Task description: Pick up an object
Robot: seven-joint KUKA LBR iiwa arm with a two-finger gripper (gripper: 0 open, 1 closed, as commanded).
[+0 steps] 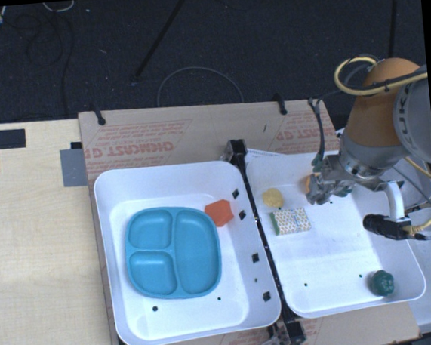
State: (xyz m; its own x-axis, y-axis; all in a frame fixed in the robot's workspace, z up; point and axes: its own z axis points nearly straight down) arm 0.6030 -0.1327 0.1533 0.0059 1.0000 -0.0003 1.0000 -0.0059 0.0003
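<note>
My gripper hangs low over the back of the right bin, below the grey arm and its orange band. A small orange object shows at the gripper's left edge, touching or very close to it; I cannot tell whether it is held. A yellow lump lies to the gripper's left. Just in front of that lump sits a green-and-white patterned block. A dark green ball rests in the bin's front right corner.
The left bin holds a blue divided plate and an orange block by its right wall. A black divider runs between the bins. Cables trail from the arm over the right bin's right side.
</note>
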